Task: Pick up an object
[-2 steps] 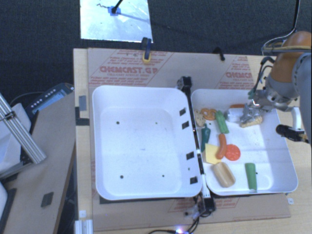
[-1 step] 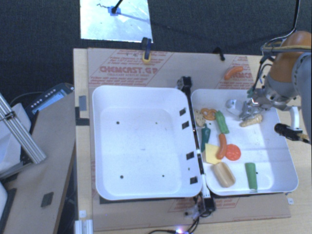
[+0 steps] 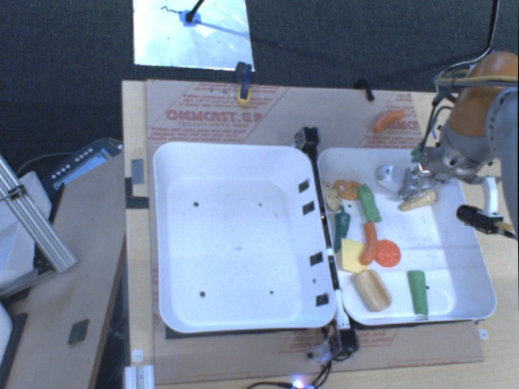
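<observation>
My gripper (image 3: pixel 414 186) hangs low over the back of the right bin (image 3: pixel 470 254), its tip just above a pale beige piece (image 3: pixel 420 202) and next to a small grey piece (image 3: pixel 384 173). Several toy foods lie in this bin: a pretzel (image 3: pixel 347 190), a green pickle (image 3: pixel 370 203), a dark green piece (image 3: pixel 341 225), a yellow cheese wedge (image 3: pixel 351 256), an orange sausage (image 3: pixel 370 241), a red tomato (image 3: pixel 388 254), a tan bun (image 3: pixel 373 289) and a green cucumber (image 3: pixel 417 292). Whether the beige piece is touched I cannot tell.
The left bin (image 3: pixel 174 217) stands beside the right one, with a black divider strip (image 3: pixel 320 217) between them. An orange toy (image 3: pixel 389 121) lies on the cardboard behind the right bin. A yellow clamp (image 3: pixel 243 94) sits at the board's back edge.
</observation>
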Tool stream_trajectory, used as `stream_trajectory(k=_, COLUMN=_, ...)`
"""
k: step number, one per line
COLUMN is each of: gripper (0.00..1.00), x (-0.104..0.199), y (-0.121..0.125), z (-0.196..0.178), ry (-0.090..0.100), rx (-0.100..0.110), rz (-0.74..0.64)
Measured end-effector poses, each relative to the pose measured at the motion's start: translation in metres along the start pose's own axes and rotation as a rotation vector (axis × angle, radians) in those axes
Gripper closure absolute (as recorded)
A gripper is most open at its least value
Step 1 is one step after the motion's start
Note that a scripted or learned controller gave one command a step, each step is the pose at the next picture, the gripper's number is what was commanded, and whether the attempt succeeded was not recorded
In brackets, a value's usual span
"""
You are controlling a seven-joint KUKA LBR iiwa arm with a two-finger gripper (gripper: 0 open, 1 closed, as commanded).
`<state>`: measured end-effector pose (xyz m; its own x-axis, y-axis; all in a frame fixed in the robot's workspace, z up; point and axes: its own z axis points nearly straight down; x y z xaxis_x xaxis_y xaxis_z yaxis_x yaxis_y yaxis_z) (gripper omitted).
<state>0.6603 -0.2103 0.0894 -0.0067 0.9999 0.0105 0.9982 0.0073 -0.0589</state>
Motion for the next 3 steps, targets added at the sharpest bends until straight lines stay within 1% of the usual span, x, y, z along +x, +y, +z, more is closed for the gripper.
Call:
stream_trajectory(k=1, gripper=1.0, x=0.0005, y=-0.0035, z=0.0002, ry=-0.003, rx=-0.012, rz=0.002)
stream_trajectory(k=2, gripper=1.0, x=-0.0001, y=0.0, z=0.0, ry=0.0, rx=0.0, rz=0.0)
stream_trajectory(k=3, gripper=1.0, x=0.0009, y=-0.0052, z=0.0002, ry=-0.004, rx=-0.018, rz=0.003)
